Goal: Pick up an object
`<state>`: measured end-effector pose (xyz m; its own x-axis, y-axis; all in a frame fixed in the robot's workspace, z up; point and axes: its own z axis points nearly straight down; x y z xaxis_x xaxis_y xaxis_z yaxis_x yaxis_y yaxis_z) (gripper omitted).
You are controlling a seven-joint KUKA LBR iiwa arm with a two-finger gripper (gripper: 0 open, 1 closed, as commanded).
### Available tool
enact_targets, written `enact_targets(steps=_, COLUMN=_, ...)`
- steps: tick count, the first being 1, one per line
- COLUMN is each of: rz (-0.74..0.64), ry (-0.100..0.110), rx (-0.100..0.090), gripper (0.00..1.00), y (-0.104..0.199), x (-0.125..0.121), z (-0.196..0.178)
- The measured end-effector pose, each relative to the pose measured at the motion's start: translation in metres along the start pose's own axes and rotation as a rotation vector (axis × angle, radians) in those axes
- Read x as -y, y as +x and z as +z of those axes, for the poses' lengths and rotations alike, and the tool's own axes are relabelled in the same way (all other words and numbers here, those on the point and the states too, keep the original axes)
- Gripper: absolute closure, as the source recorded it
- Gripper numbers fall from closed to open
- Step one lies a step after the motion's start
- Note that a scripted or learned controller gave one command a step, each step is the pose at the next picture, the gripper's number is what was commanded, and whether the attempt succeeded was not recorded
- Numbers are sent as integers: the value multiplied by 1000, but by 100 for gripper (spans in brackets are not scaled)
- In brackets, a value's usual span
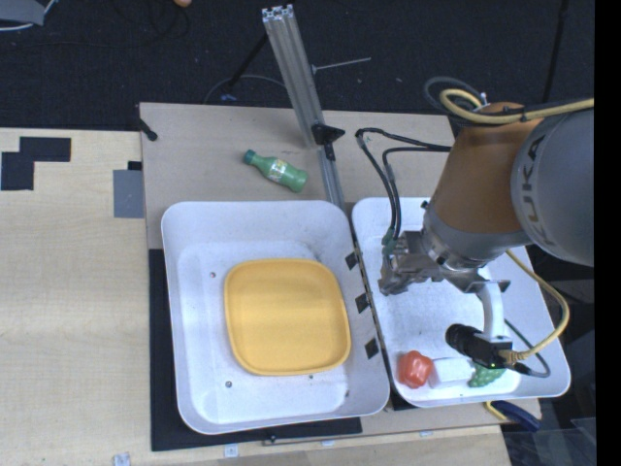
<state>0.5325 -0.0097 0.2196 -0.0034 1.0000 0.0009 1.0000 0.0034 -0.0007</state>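
Over the right white bin, the pincer, grip state unclear, hangs apart from the small red-and-green toy vegetable, apparently lining up.

A robotics lab, by the look of it: a plywood bench carries two shallow white bins beneath a grey, orange-banded KUKA arm, with an aluminium extrusion post, loose cables and dark carpet behind.
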Motion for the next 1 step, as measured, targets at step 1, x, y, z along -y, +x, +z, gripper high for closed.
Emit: enact_targets(steps=1, rz=-1, ry=0, rx=0, gripper=100, y=62, x=-1, z=-2)
